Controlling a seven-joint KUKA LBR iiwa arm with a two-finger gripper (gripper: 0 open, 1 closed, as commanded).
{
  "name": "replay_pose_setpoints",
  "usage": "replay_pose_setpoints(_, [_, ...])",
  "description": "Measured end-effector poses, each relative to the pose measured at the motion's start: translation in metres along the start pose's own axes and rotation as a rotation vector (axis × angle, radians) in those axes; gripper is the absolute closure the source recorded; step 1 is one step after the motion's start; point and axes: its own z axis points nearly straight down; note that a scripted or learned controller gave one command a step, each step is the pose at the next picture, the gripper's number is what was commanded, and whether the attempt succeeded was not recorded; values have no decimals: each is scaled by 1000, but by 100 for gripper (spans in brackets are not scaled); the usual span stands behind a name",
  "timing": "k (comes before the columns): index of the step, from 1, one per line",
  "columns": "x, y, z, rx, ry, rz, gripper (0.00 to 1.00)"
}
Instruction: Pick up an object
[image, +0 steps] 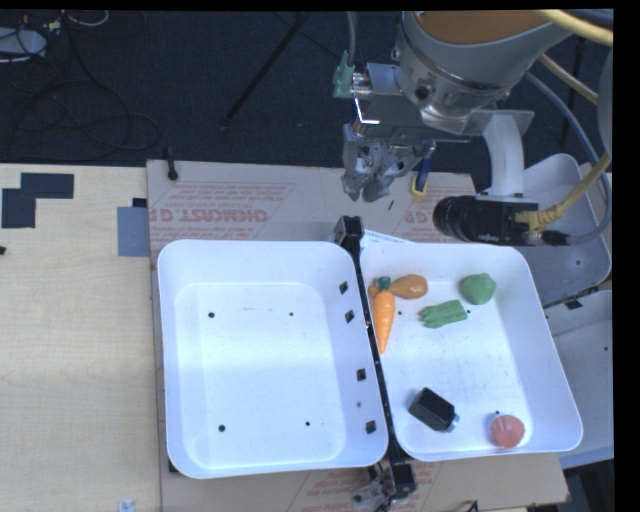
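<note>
The gripper (375, 180) hung above the right bin's (545, 330) far edge, holding nothing; how far it was open I could not tell. The carrot (383, 318) lay just below it in view, long axis running toward the camera, beside the divider.

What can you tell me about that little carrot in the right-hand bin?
The carrot is a small orange toy, plastic by its look, with a dark green top. It lies flat, its green end pointing away and its tip toward the camera, close along the right bin's left wall. An orange lump touches it near the top.
</note>
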Motion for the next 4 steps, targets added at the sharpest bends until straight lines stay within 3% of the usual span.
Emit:
replay_pose_setpoints(1, [78,-9,5,1,0,0,100])
replay_pose_setpoints(2, [86,-13,0,0,-1,5,100])
replay_pose_setpoints(3, [85,-66,98,10,-6,5,100])
replay_pose_setpoints(4, [86,-59,281,10,-7,7,100])
